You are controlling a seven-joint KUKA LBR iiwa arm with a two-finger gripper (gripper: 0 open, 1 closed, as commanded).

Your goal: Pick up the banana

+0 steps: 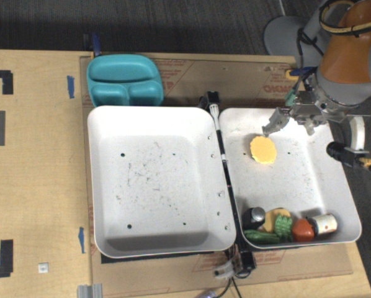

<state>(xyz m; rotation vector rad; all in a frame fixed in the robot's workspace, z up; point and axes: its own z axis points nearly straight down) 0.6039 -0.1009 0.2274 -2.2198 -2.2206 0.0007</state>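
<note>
The jaws are seen spread apart above the far end of the right bin (334, 185), with nothing caught between them; one finger (274, 124) slants down and to the left, towards the bin floor. They are held just beyond a rounded yellow piece, which is taken here to be the banana (263, 150), though its shape is too blunt for that to be said with certainty. It lies alone on the white floor, apart from the walls, so it is judged that it can be approached from above without anything else being disturbed. The pick-up is judged not yet made: the piece rests flat, and it is not touched by the finger.

Along the near wall of the same bin a huddle of toy foods (285, 223) is pressed together: a dark round thing, a green one, a red one, a pale cylinder and a second yellow piece that is partly covered. That yellow piece cannot be ruled out as the banana. It is judged harder to reach cleanly, since it is crowded against the wall.

The left bin (111, 228) is set edge to edge with the right one, its floor faintly scuffed. Behind it a teal divided tray (125, 79) is placed. Both bins are carried on brown card laid over a pale wooden tabletop (36, 185), and dark carpet is seen beyond.
</note>
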